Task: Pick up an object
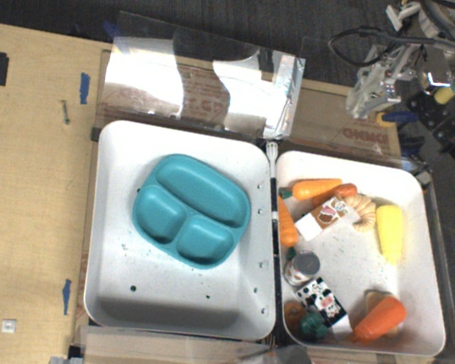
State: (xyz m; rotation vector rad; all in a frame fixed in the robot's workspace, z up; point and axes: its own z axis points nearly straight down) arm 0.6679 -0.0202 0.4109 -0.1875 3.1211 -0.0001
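The gripper (377, 93) hangs above the right bin's (432, 244) far edge; its state is unclear. A teal tray (191, 209) lies in the left bin (113, 202).

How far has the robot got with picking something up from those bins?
Nothing looks done yet. The gripper hangs above the bench behind the right bin, with no object between its fingers. The toys lie in that bin: a yellow corn, carrots and a small can. The left bin holds a teal tray. Reaching down, grasping and lifting are all left.
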